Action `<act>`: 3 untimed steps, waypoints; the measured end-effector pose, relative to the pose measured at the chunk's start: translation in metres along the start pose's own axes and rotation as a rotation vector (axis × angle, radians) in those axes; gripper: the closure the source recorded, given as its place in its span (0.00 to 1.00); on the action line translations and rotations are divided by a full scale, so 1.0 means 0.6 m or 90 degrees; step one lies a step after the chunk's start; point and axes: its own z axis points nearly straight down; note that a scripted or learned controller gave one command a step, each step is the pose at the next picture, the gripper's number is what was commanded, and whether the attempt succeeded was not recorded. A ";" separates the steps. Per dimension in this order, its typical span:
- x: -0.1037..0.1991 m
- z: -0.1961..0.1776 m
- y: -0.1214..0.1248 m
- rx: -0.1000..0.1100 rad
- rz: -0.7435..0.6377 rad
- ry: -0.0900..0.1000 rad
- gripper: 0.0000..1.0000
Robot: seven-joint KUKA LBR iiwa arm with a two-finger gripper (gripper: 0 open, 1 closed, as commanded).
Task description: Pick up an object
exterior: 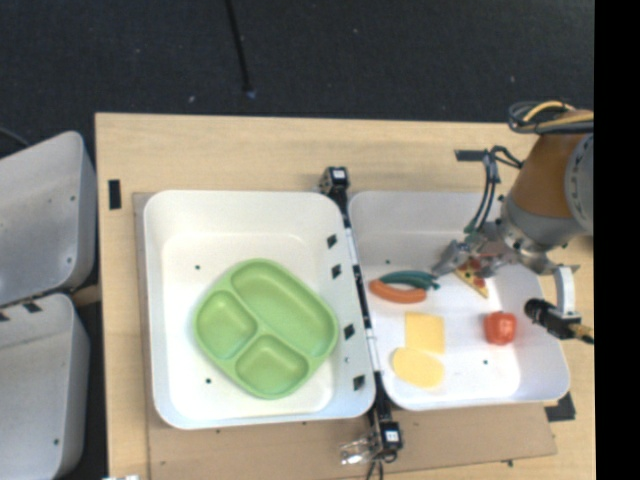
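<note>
the jaws hung low in the right bin, and whether they were open or closed i could not tell. a pizza slice lay just at their 5 o'clock. a hot dog, cheese pieces and a tomato shared that bin. the left bin held a green tray.

Wooden bench carries two white bins. Right bin lies under the gripper. Left bin is well left of it and holds a green divided plate. Black clip at the far end of the shared rim.
</note>
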 end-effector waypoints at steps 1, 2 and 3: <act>-0.004 -0.022 0.004 -0.007 0.001 -0.004 1.00; 0.004 -0.125 0.014 0.000 -0.004 0.003 1.00; 0.001 -0.200 0.016 0.001 -0.003 0.003 1.00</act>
